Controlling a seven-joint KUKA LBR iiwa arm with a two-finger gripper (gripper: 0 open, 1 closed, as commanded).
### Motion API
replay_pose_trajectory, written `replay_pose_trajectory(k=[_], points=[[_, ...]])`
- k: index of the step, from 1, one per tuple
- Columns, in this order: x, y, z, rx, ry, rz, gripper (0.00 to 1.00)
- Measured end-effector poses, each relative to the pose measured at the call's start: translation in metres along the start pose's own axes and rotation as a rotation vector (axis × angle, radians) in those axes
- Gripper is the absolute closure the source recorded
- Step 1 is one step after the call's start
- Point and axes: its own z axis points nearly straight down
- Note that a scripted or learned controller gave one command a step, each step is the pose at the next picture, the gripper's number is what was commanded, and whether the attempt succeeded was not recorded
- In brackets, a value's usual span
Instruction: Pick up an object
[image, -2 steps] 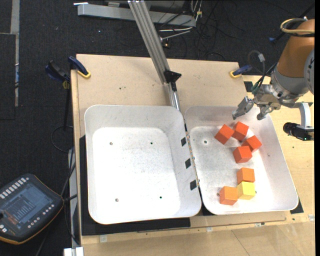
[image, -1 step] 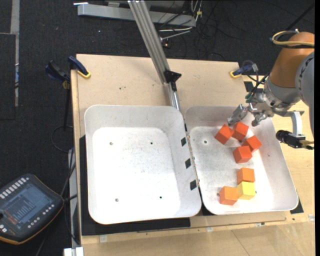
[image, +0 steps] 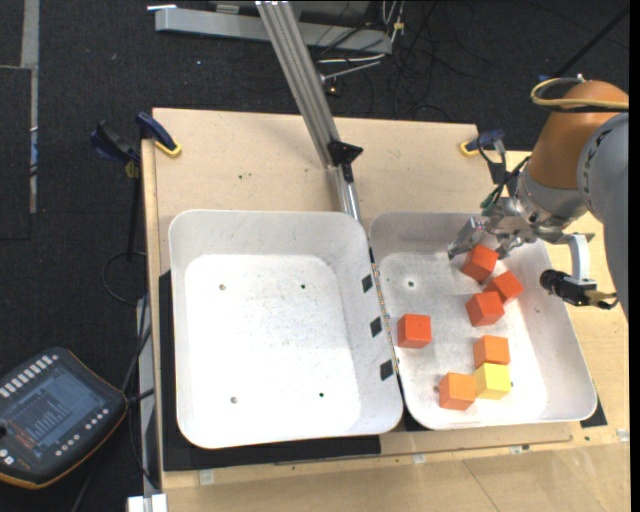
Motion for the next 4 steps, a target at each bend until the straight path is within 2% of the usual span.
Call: replay_pose_trajectory(k=[1, 2, 3, 4], points=[[0.0, 0.0, -0.008, 0.001, 0.0, -0.002, 1.0], [-0.004, 0.002, -0.072, -0.002, -0.001, 0.001, 1.0], [0.002, 0.002, -0.117, -0.001, 0.0, -0.002, 1.0], [0.002, 0.003, -0.143, 0.001, 0.001, -0.001, 1.0]])
